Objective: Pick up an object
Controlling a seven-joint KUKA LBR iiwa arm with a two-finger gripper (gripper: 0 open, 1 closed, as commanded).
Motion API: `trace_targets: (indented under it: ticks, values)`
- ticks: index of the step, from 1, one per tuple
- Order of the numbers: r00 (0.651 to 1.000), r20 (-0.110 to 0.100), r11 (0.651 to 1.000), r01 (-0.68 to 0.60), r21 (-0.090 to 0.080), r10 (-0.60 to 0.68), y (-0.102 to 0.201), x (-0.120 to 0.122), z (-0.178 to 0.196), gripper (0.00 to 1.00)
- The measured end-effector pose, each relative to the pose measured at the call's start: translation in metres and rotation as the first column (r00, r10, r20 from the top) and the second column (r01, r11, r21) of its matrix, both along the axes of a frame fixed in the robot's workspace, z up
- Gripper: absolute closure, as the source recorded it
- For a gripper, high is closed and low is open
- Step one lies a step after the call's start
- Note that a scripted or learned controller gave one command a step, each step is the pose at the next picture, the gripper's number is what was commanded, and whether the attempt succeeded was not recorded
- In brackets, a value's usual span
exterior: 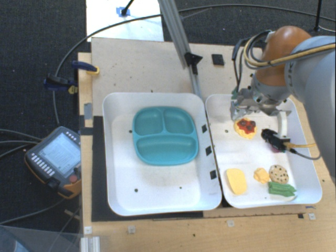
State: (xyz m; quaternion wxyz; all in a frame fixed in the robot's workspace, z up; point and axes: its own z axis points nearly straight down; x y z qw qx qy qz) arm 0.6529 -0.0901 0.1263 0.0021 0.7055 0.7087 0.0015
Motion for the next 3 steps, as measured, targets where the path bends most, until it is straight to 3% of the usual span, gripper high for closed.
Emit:
trace_targets:
  ticks: [2, 3]
  values:
    - [1.000, 0.001, 1.000, -0.001, 0.001, 0.001, -0.001, 0.007, 0.098, 1.00]
    - [1.000, -0.004, 1.000, -0.004, 0.002, 0.004, 0.051, -0.001, 0.089, 1.00]
